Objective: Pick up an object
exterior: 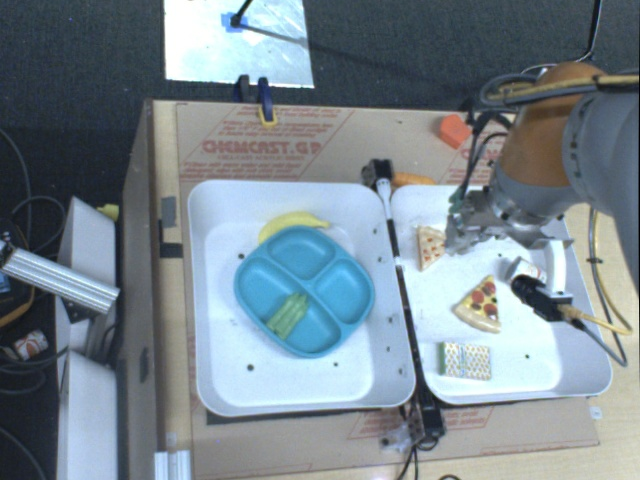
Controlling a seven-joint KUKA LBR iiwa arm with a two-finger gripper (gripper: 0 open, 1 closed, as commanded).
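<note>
- The KUKA arm [560, 158] reaches in well to the right of the blue divided plate [243, 286]. Its gripper [460, 236] sits low in the right bin [540, 358]. We cannot tell whether it is open or closed.
- We judge the step as approach. The next move calls for centring over one object, descending, then closing.
- Left bin [225, 268]: holds the plate.
- Banana [292, 224]: just behind the plate, touching its far rim.
- Upper pizza slice [430, 246]: right of the plate, just beside the gripper. This is the likeliest target.
- Lower pizza slice [480, 303]: farther right of the plate.
- Patterned block [466, 360]: right of the plate's near edge.
- Green piece [288, 313]: in the plate's near compartment.
</note>
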